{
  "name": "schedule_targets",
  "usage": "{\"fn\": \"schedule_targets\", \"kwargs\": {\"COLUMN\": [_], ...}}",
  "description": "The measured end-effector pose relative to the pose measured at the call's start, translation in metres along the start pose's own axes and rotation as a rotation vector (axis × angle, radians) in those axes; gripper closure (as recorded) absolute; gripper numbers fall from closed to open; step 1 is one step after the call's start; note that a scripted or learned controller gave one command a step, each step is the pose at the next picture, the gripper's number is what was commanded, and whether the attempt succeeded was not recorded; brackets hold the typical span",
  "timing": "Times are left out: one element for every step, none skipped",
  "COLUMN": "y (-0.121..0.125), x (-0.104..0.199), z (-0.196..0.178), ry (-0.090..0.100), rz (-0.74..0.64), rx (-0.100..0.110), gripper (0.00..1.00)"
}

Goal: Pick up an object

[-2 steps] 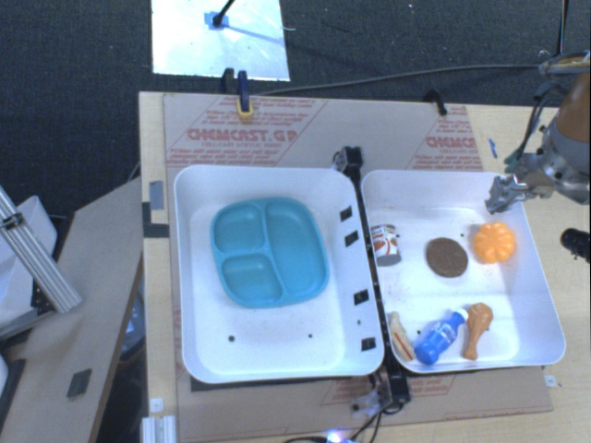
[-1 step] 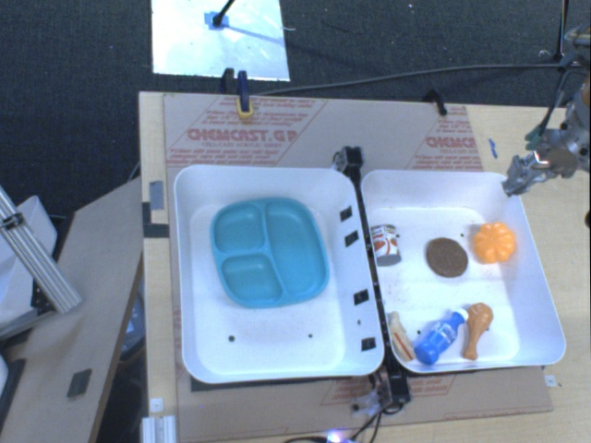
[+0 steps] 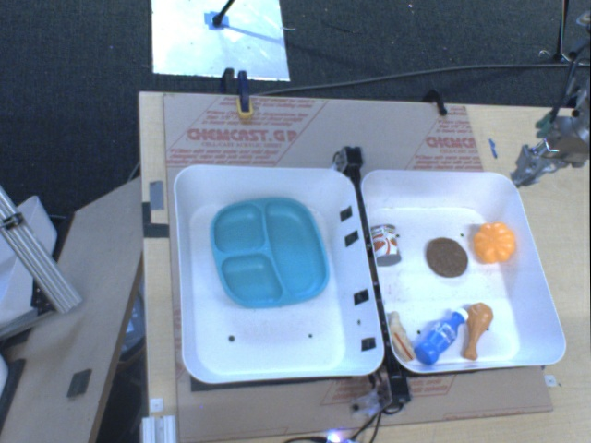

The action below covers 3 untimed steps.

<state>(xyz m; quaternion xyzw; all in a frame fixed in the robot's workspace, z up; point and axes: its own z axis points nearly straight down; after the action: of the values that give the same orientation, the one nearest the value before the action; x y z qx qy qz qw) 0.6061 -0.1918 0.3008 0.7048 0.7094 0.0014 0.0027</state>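
Right white bin (image 3: 531, 238) — orange pumpkin (image 3: 494, 242) below the gripper (image 3: 534, 162) — grip state unclear.

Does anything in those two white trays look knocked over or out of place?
Nothing looks spilled or broken. A small red-and-white can lies on its side by the divider in the right white bin, and a blue plastic bottle also lies flat near the front edge. The teal divided plate sits slightly askew in the left white bin.

Dark carpet floor (image 3: 416, 17) surrounds a pale wooden bench (image 3: 148, 137), a shiny sheet (image 3: 217, 26) behind it.
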Motion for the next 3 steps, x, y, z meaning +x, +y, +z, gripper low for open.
{"fn": "schedule_targets", "kwargs": {"y": [0.017, 0.015, 0.031], "x": [0.055, 0.109, 0.155], "z": [0.014, 0.018, 0.025], "ry": [0.003, 0.003, 0.003], "rz": [-0.003, -0.003, -0.003], "rx": [0.003, 0.005, 0.003], "gripper": [1.0, 1.0, 1.0]}}
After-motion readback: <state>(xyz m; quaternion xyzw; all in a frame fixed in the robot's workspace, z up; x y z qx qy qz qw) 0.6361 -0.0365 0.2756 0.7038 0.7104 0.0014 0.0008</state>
